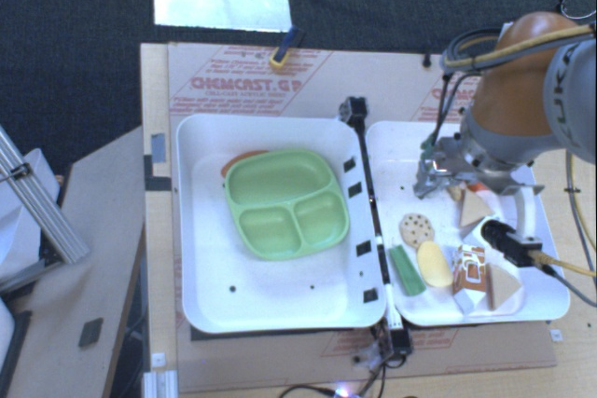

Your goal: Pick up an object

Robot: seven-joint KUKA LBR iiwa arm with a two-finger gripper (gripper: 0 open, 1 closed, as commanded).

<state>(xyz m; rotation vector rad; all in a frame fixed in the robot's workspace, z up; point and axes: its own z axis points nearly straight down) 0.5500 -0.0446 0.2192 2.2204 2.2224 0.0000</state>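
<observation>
My gripper [432, 177] hangs over the upper middle of the right bin [396, 144], below the grey and orange arm [518, 79]. Just below it lie a round cookie [416, 227], a yellow oval piece [433, 263], a green stick [406, 269], an orange and white packet [469, 267] and a tan wedge [476, 208]. Another tan wedge [505, 288] lies at the bin's lower right. The gripper is above and slightly right of the cookie, with nothing visibly in its grasp.
The left bin [201, 294] holds a green divided tray [284, 203] lying over a red-orange item [239, 163]. Black clips [359, 172] run along the wall between the bins. A yellow-tipped tool [283, 53] lies on the board behind. A metal rail [37, 210] stands far left.
</observation>
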